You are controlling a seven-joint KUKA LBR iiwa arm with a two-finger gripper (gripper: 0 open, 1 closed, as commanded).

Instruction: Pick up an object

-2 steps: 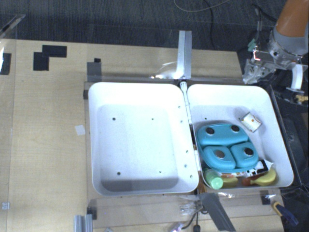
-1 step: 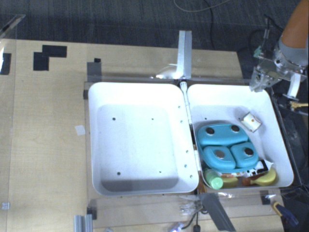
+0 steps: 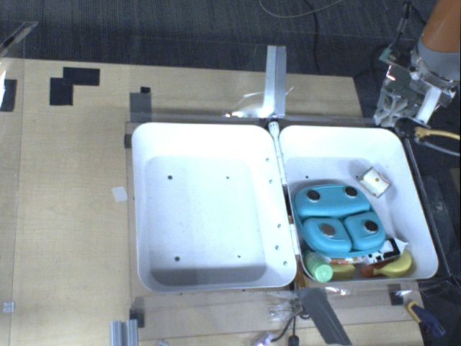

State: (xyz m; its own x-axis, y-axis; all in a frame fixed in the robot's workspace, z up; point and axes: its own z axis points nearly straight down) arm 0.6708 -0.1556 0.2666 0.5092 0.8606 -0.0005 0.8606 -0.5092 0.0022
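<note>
The right bin (image 3: pixel 403 157) holds a big turquoise moulded tray piece (image 3: pixel 336 218) with three round dark-centred studs. A small white and tan box (image 3: pixel 374 182) lies behind it toward the bin's far right. At the front of the bin a green-capped bottle (image 3: pixel 319 268) lies beside a yellow banana-like piece (image 3: pixel 398 265) and some red and dark bits. My gripper (image 3: pixel 400 107) hangs beyond the far right corner of the right bin, above the bench, with nothing between its fingers.
The left bin (image 3: pixel 202 200) sits beside the right one, parted by a metal divider rail (image 3: pixel 277 157). A grey upright post (image 3: pixel 276 78) stands behind the bins. A cable (image 3: pixel 432 135) runs along the right bin's outer edge.
</note>
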